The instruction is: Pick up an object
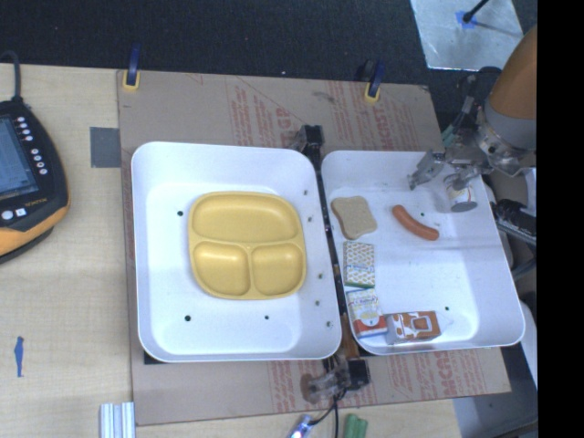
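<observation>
I see the gripper (pixel 444 173) at the upper right of the frame, over the far edge of the right bin (pixel 488 272), fingers spread with nothing between them; I judge it is poised before a descent. The nearest target is the sausage (pixel 415 224), just below and left of it, lying clear. The bread (pixel 354 215) and three cartons (pixel 359 265) hug the bin's left wall, harder to reach. The yellow tray (pixel 246 244) sits in the left bin (pixel 160 245).
</observation>
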